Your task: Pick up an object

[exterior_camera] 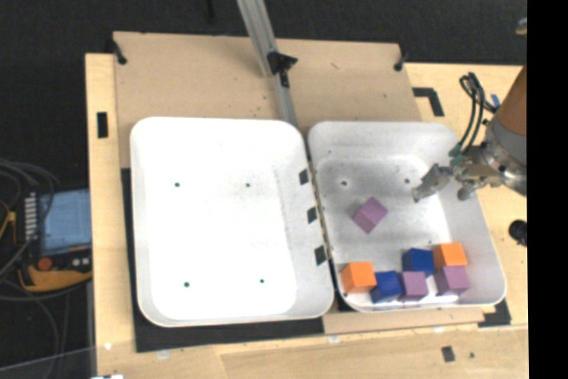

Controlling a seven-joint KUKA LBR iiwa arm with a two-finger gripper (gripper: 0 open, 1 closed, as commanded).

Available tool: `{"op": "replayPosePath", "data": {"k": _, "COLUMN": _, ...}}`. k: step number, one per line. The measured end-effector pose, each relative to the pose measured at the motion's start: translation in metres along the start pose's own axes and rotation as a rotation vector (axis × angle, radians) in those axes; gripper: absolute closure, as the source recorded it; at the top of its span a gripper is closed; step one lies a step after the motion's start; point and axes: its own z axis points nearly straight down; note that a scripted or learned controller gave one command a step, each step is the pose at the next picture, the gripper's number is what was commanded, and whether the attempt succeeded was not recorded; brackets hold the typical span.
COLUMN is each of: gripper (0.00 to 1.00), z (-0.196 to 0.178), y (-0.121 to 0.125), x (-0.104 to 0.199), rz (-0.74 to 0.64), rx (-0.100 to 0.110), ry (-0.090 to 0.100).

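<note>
1. Hanging over the far right part of the right bin (390,142), the hand (444,182) sits above bare bin floor; I judge it is placed there as a staging point before dropping onto a block. Nothing lies between its fingers, but whether they are spread or closed I cannot tell: they read as a grey blur.
2. Nearest candidate is the lone purple cube (370,214), left of and nearer than the hand, well apart from the others, so probably the easiest grasp.
3. Remaining blocks crowd the near wall: an orange cube (358,276), blue cube (387,286), purple cube (414,283), a second blue cube (418,260), another orange cube (451,255) and a purple block (455,279). Packed this tightly, finger room looks poor.
4. Left bin (222,217) holds no blocks.
5. Most of the arm is cut off at the right; the wrist cables (475,98) partly mask it.
</note>
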Motion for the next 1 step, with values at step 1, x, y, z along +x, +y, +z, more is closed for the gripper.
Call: {"op": "replayPosePath", "data": {"k": 1, "gripper": 0.0, "z": 0.0001, "y": 0.0001, "x": 0.0002, "rz": 0.001, "rx": 0.0, "ry": 0.001}}
